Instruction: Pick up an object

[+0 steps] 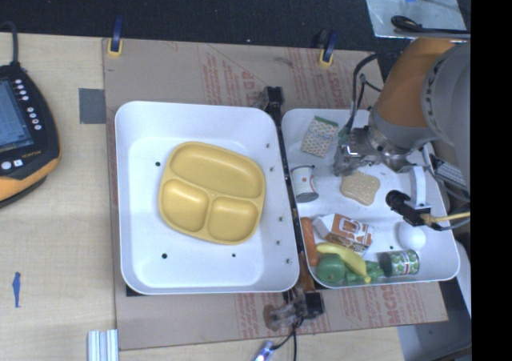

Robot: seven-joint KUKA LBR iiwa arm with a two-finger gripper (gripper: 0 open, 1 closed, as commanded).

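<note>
The right bin [448, 267] holds a slice of toast [360, 188], a speckled green packet [320, 137], a small can [304, 183], a snack box [351, 231], a carrot [308, 234], a banana [346, 258], a green pepper [330, 272], a green can [400, 263] and a white egg [412, 235]. My gripper [350, 157] hangs over the upper middle of this bin, just up and left of the toast and right of the packet. Nothing shows in its grasp.
A yellow divided plate [212, 191] lies in the left bin [140, 263]. A teach pendant [20, 135] rests on the bench at far left. The arm's grey and orange body [416, 95] covers the right bin's upper right corner.
</note>
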